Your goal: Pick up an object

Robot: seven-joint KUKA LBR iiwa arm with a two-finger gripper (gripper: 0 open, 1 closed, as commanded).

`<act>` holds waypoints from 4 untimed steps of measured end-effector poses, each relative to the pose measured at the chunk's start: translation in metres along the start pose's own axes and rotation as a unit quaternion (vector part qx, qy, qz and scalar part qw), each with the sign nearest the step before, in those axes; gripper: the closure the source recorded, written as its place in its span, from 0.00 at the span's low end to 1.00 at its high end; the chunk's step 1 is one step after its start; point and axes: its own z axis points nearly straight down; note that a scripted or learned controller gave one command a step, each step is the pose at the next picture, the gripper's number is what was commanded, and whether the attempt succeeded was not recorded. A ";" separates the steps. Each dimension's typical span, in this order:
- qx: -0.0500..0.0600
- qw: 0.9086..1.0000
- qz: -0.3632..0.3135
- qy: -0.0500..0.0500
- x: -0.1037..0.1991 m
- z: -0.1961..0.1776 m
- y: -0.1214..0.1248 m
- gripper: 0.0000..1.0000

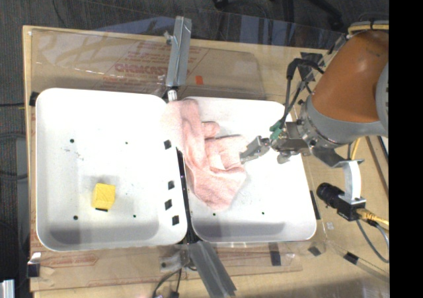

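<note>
Arm: the grey KUKA arm with its orange band [353, 75] comes in from the right of the frame, over the right edge of the right bin.
Gripper: the gripper [250, 152] points left, low over the middle of the right bin, its tip at the right edge of the pink cloth.
Gripper state: the view is too small and blurred at the tip to tell how far apart its jaws stand, or whether any cloth is caught there.
Pink cloth: a crumpled pink cloth [208, 154] lies in the left half of the right bin [284, 217], running from the bin's upper left corner down toward its centre, one edge against the divide between the bins.
Yellow block: a small yellow block [104, 196] sits in the lower left part of the left bin [99, 115], well apart from the gripper.
Bench: both white bins rest side by side on a wooden bench [277, 69].
</note>
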 end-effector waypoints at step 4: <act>-0.002 0.981 -0.192 -0.001 0.033 0.083 0.144 1.00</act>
